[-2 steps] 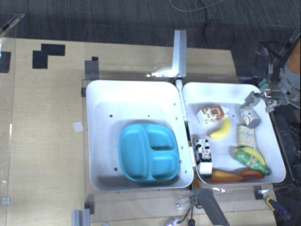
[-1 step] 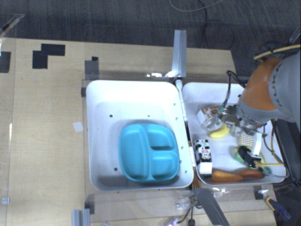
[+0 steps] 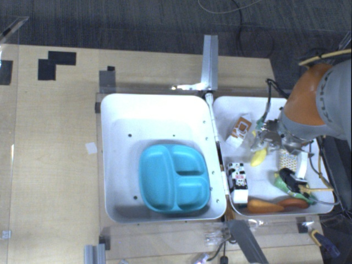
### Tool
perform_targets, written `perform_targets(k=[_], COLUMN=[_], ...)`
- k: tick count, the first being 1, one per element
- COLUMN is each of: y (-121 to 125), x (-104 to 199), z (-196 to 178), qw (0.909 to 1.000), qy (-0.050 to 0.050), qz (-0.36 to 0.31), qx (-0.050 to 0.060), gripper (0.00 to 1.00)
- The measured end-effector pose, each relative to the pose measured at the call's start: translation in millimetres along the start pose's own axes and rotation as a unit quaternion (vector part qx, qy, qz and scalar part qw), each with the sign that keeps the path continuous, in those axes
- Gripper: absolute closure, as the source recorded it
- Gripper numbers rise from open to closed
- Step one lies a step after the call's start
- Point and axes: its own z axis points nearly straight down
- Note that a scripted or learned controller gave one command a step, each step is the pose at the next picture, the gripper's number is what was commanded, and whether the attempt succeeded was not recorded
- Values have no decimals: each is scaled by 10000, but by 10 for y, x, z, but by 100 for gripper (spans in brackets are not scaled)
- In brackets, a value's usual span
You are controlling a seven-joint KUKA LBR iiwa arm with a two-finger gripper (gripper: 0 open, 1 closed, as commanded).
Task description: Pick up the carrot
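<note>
A grey arm with an orange band (image 3: 308, 100) reaches in from the right of the frame over the right bin (image 3: 223, 111), its wrist covering the bin's upper right area. The claw (image 3: 269, 139) sits among cables and metal parts above a small yellow object (image 3: 258, 157), and whether it is clenched or released cannot be made out. The carrot (image 3: 267, 205) lies along the bin's lower edge, well apart from the claw, its right end meeting a reddish item (image 3: 296, 203). A black-and-white box (image 3: 237, 181) stands just above it. In the left bin (image 3: 110, 147), a blue divided tray (image 3: 175, 176) rests on the light tabletop (image 3: 49, 164).
</note>
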Motion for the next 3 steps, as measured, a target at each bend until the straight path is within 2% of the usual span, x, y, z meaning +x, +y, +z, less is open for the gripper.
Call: perform_targets(k=[1, 2, 3], y=[159, -296, 148], x=[-24, -305, -349], z=[127, -333, -1232], qw=[9997, 9997, 9918], qy=[-16, -20, -34], qz=[-245, 255, 1279], qx=[58, 68, 61], gripper=[100, 100, 100])
